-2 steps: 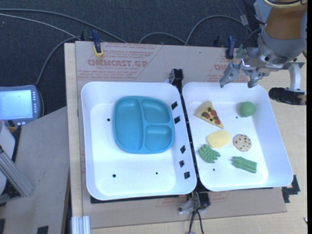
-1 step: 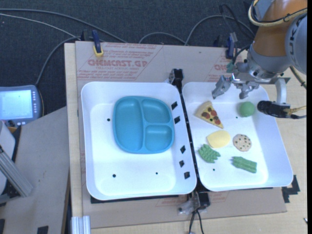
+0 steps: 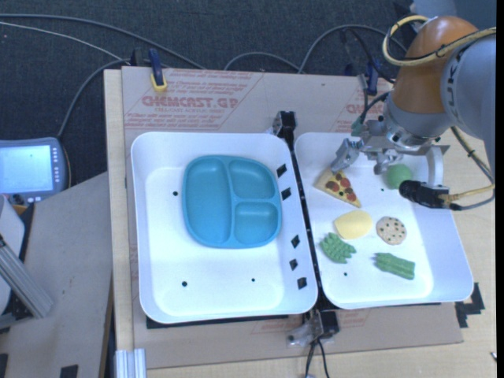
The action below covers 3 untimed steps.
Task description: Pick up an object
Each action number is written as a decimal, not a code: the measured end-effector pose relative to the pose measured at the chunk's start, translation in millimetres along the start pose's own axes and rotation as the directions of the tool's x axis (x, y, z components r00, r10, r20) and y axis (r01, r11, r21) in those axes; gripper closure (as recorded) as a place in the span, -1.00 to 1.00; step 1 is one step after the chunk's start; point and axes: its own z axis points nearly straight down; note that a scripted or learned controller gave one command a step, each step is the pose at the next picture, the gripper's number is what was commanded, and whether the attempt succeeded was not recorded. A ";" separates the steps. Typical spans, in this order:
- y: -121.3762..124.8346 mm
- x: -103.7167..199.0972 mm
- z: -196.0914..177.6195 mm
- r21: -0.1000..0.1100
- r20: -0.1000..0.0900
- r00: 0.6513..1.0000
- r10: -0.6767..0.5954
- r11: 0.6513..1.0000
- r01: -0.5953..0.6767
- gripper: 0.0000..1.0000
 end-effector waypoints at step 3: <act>-3.6 -1.3 -14.6 -0.014 0.003 1.000 0.001 1.000 -0.001 1.00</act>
